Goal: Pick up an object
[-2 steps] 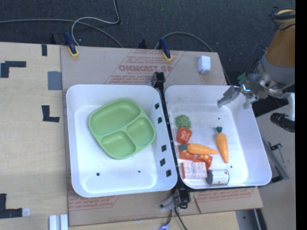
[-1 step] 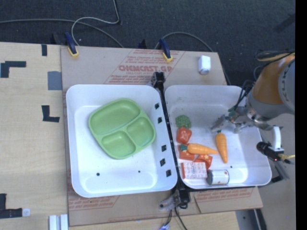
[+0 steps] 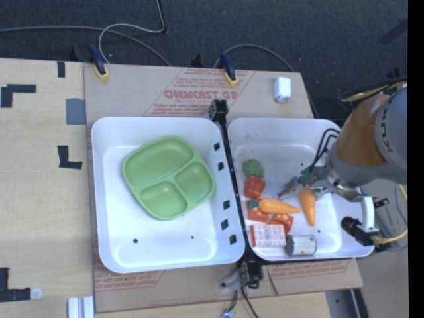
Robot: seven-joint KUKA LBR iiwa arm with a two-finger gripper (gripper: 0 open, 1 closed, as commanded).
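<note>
The hand (image 3: pixel 301 183) is reaching into the right bin (image 3: pixel 291 128) from the right side, and its dark fingers are pointing left, toward the middle of the bin. Whether the fingers are open or closed, I cannot tell. A small orange carrot (image 3: pixel 308 205) is lying just under the hand, touching it or almost touching it, but it is not clear if it is between the fingers. A second carrot (image 3: pixel 278 206) is lying to its left, on top of a red flat packet (image 3: pixel 268 234). A red pepper (image 3: pixel 254 187) is sitting beside it, and a green broccoli piece (image 3: pixel 252 168) is sitting above the pepper. A grey can (image 3: pixel 301 245) is lying on its side near the front wall of the bin. In the left bin (image 3: pixel 106 197) a green divided plate (image 3: pixel 168 177) is lying flat. Both bins are resting on a cardboard sheet (image 3: pixel 192 91) on the bench (image 3: pixel 33 197).
</note>
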